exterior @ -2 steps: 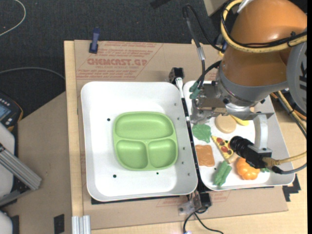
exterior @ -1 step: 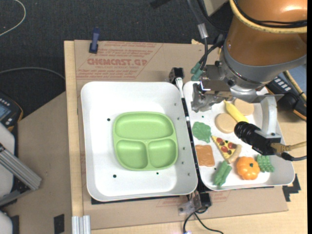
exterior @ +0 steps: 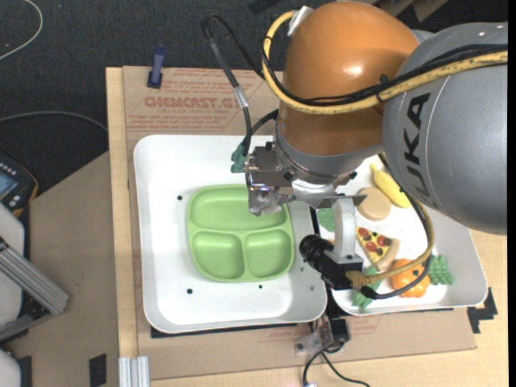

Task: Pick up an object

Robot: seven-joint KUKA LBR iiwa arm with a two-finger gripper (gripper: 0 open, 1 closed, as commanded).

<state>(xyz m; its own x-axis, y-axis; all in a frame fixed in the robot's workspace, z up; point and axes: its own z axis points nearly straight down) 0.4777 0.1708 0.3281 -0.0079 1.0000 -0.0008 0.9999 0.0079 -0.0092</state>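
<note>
Approach step, as I judge it: my gripper (exterior: 264,202) hangs over the left bin (exterior: 157,240), at the upper right rim of the green divided tray (exterior: 222,236); whether it is parted or closed I cannot tell, the wrist hides it. Candidate objects lie in the right bin (exterior: 463,285): a banana (exterior: 389,188), a round biscuit (exterior: 374,207), a pizza slice (exterior: 376,244), an orange piece (exterior: 413,283). Next I must pick one target and descend squarely; the arm's bulk and its looping cables crowd my sight of the right bin.
</note>
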